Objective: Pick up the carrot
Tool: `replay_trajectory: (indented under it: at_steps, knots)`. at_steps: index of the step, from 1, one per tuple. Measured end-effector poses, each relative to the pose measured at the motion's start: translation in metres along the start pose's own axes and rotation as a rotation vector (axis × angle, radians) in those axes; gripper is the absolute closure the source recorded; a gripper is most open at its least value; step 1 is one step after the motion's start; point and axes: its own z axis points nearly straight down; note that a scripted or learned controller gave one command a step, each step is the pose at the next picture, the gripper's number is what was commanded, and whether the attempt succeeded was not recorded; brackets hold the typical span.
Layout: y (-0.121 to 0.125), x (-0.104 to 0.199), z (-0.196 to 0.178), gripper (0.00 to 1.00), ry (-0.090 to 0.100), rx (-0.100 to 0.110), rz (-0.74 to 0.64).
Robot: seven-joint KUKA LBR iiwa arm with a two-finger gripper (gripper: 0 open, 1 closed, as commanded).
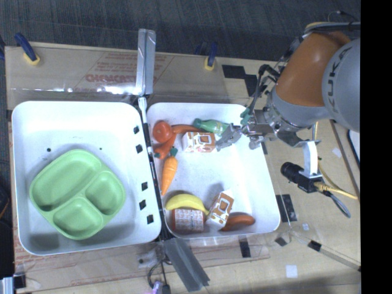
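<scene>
The end effector (229,136) is hovering far from the carrot (168,171); I cannot tell its state. Crowding tomato (162,130) is risking a wrong grasp.

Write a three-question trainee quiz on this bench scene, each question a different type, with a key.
1. True or false: the carrot lies in the left bin.
2. Which item lies just below the carrot? A) banana B) green bottle C) green tray
3. Fill in: the claw is over the ___ bin.

Key: 1 false; 2 A; 3 right.
</scene>
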Motion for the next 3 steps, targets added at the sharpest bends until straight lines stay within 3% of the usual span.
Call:
replay_trajectory:
  at_steps: [1,2,3]
  knots:
    - [0.048,0.059,0.141,0.0,-0.001,0.001,-0.016]
    - [0.008,0.065,0.156,0.0,0.0,0.0,-0.111]
    - [0.02,0.025,0.117,0.0,-0.001,-0.002,0.171]
